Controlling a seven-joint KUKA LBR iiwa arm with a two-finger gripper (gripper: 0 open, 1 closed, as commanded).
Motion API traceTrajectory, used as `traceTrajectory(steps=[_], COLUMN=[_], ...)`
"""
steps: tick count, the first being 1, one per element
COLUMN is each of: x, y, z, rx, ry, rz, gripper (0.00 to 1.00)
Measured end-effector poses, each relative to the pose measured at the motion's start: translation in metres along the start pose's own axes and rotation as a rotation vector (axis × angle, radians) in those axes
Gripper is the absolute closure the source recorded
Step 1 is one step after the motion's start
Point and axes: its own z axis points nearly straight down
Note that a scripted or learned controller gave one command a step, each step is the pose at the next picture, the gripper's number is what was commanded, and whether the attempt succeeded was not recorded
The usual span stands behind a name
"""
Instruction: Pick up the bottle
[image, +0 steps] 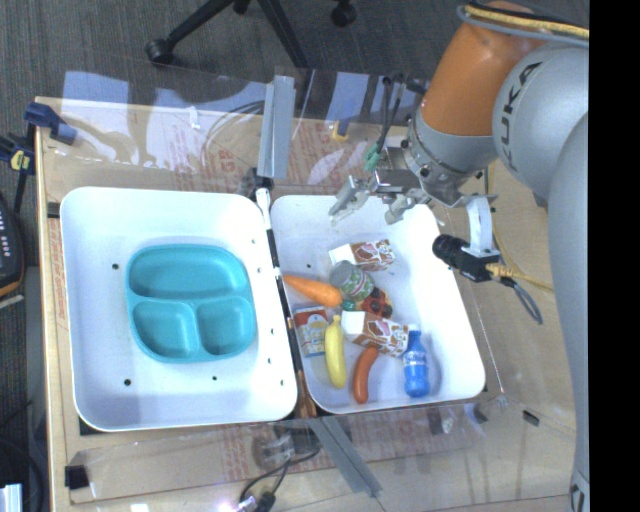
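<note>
Bottle first: small, blue, smooth plastic, lying near the front right corner of the right bin. Nothing sits on top of it, so it looks easy to grab. Just beside it lie a red sausage and a yellow banana, both long and curved. Farther back is a pointy orange carrot. Farthest away, the gripper hangs over the bin's back edge, its metal fingers spread apart and holding nothing. The left bin holds a teal tray.
</note>
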Motion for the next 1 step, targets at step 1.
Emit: traceTrajectory(steps=[1], x=[-0.0498], y=[-0.0502], z=[0.0886], rx=[0.001], ry=[-0.001], rz=[-0.043], gripper=[0.0])
